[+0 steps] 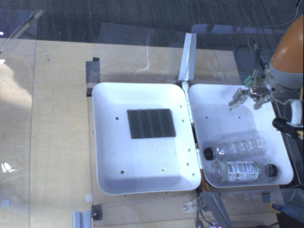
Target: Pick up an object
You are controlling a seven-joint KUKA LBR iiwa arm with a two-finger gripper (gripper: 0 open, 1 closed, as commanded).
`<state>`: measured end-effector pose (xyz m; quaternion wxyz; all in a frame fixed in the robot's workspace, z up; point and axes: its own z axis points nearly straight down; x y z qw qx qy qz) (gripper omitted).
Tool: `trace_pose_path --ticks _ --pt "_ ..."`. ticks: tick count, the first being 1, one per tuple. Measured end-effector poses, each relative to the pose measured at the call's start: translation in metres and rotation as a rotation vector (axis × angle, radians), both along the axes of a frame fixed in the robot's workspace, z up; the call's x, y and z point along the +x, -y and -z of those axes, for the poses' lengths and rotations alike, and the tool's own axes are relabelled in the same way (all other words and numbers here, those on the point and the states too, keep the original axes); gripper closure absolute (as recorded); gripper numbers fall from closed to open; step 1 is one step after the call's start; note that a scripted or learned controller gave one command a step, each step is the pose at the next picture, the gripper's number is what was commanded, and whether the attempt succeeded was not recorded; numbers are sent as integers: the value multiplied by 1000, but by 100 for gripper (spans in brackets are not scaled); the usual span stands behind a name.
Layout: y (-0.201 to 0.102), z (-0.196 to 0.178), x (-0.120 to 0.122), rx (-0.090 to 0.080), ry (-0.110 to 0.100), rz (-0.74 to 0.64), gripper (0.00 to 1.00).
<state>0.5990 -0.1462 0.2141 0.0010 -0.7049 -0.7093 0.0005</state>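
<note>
The gripper (247,99) hangs over the right bin (213,99) toward its one o'clock corner, its two fingers spread apart with nothing between them. Two clear plastic bottles lie on their sides at the bin's six o'clock edge: a plain one (235,147) with its black cap at nine o'clock, and just below it a labelled one (242,171) capped at three o'clock. The left bin (109,127) carries a dark ribbed pad (151,123) near its centre

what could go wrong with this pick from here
The two clear plastic bottles lie on their sides, touching, near the right bin's front wall. Round and smooth, either might roll or slip from the fingers. The gripper hangs over the bin's far end, so a straight descent would likely miss both.
</note>
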Motion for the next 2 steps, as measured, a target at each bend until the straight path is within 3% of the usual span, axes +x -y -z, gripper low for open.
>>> trace_pose_path --ticks 1,2 --pt "-40 122 -53 0 5 29 0" --pt "-33 128 73 -2 11 37 0"
